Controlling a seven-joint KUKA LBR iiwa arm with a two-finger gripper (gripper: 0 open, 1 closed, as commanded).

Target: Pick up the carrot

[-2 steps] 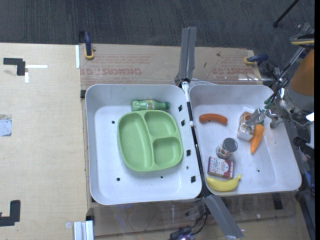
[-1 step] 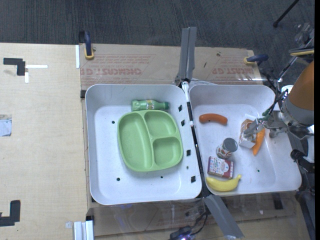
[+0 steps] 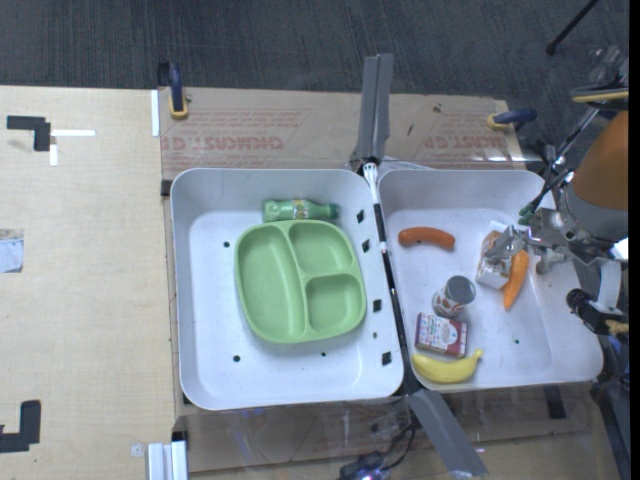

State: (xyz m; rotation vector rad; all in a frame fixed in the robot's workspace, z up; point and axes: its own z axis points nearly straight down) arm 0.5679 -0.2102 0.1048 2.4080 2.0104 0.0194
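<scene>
Carrot (image 3: 515,279) tilted near right wall of right bin (image 3: 560,368), at tip of gripper (image 3: 520,243), finger state impossible to tell, sausage (image 3: 427,237), can (image 3: 456,295), banana (image 3: 447,366) nearby.

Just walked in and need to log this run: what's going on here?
A grey arm with an orange band reaches in from the right over the right bin. Its pincer sits at the top end of the carrot, which hangs tilted by the bin's right side; whether it truly grips it is unclear. Elsewhere in that bin lie a sausage, a can, a red packet and a banana. The left bin holds a green divided plate and a green bottle.
</scene>
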